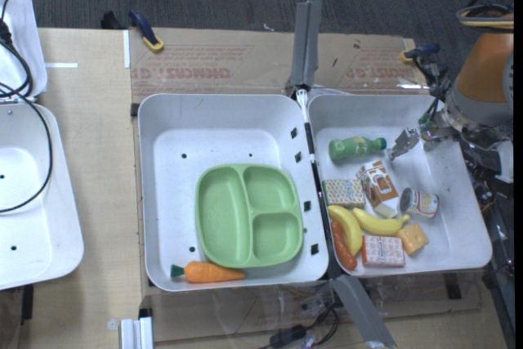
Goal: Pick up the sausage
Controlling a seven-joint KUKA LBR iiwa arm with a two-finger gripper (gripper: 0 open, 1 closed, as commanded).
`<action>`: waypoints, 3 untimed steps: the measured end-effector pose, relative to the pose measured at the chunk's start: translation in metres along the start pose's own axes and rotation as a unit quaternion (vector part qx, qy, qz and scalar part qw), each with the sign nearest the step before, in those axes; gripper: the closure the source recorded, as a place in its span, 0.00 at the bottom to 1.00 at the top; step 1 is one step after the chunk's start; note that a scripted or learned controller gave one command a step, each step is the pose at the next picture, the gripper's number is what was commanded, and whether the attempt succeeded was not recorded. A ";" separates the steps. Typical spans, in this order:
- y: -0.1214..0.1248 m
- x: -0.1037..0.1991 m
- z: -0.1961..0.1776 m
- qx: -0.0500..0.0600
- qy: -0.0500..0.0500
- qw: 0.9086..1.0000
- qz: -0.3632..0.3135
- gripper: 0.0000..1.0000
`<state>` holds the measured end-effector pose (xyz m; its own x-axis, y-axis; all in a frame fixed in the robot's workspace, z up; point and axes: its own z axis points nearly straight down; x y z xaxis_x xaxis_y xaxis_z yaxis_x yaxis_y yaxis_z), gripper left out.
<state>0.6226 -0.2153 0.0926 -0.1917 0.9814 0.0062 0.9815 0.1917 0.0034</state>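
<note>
Hovering gripper (406,143) over right bin (458,257), fingers parted, ungrasping; sausage (343,246) well apart, near front-left corner.

The green divided plate (248,215) lies in the left white bin (163,176), and it serves here as landmark. An orange toy carrot (208,272) lies just below the plate, near its left corner. To the right of the plate, in the right white bin (466,249), there is a green bottle (354,147), higher than the plate. Two yellow bananas (364,223) lie close to the right of the plate. A small can (419,203) lies on its side, farther right. A cardboard sheet (221,61) lies beyond the plate.
</note>
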 end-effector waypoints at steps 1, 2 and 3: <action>0.042 0.021 0.001 0.001 -0.004 0.999 0.050 0.00; -0.049 0.034 0.001 0.002 -0.003 0.979 0.205 0.00; -0.049 0.033 -0.008 0.003 -0.003 0.979 0.206 1.00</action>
<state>0.5681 -0.1919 0.1004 0.2204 0.9754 -0.0001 0.9754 -0.2204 -0.0030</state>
